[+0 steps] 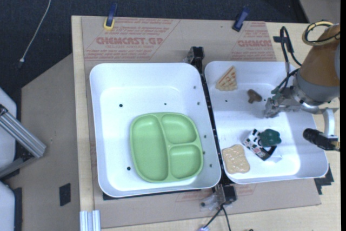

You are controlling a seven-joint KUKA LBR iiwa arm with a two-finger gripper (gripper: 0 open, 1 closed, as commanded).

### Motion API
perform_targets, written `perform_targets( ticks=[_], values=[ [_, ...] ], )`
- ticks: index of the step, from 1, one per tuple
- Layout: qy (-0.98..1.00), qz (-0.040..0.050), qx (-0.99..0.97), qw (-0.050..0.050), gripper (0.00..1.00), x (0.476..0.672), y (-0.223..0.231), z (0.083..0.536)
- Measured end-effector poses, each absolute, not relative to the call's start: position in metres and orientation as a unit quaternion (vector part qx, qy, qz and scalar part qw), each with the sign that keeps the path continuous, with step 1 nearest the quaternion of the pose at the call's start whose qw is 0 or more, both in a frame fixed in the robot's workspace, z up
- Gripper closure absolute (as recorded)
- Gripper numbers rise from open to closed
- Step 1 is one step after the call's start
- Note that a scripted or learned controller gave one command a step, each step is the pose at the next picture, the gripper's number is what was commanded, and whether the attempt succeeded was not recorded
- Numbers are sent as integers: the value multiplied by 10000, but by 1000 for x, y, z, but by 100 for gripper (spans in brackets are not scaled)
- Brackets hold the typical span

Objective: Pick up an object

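The arm reaches into the right bin (308,170) from the right, and its gripper (273,105) sits low over the bin floor, in the upper middle of that bin. Nothing is visible between its fingers, so the step in hand reads as the approach, before any grasp is made. How far apart the jaws stand I cannot tell; the fingertips are small and merge with the grey metal around them

Several candidates lie in the same bin. A small brown lump (253,96) rests just beside the gripper, on its left, and looks like the nearest target. A tan wedge with a ridged face (227,79) lies near the bin's upper left corner. Lower down, a green and black-and-white toy (262,142) sits near the bin's middle, and a beige, biscuit-like flat piece (236,159) lies at the lower left, close to the wall

The left bin (108,94) holds a green divided plate (165,146), well apart from the gripper

By my judgement the next move calls for a short shift left to centre over the brown lump, then a closing that catches it squarely; the piece is small and irregular, so it could slip out
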State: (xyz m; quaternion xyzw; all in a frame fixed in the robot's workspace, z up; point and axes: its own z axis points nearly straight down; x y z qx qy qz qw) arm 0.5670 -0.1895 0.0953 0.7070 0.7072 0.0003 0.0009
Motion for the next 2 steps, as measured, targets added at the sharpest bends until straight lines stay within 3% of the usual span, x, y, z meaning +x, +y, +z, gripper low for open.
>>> perform_targets(
  ticks=[2],
  values=[
    [7071, 11, 7072, 32, 100, 567, -194, 185]
  ],
)
